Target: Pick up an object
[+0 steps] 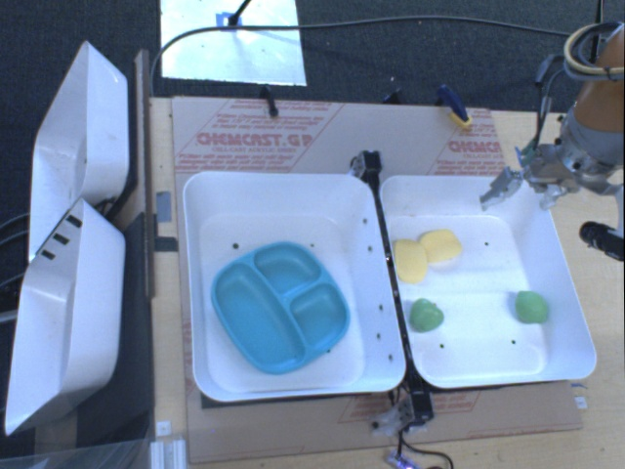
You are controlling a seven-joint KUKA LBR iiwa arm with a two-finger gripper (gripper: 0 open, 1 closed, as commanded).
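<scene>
Cardboard (pixel 293 130) under bins reads "CHEMCAST GP" (probably); hand (pixel 525 188) seems released.

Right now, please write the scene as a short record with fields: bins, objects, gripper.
left bin: holds a blue divided plate
right bin: holds two yellow pieces, touching each other, and two green pieces, apart
gripper: above the right bin's far edge, open, holding nothing
arm: enters from the right

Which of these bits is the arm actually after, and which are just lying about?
For the job: tool; two yellow pieces; two green pieces; right bin.

Lying about: blue tray; left bin; blue clamp; spare bins.
</scene>
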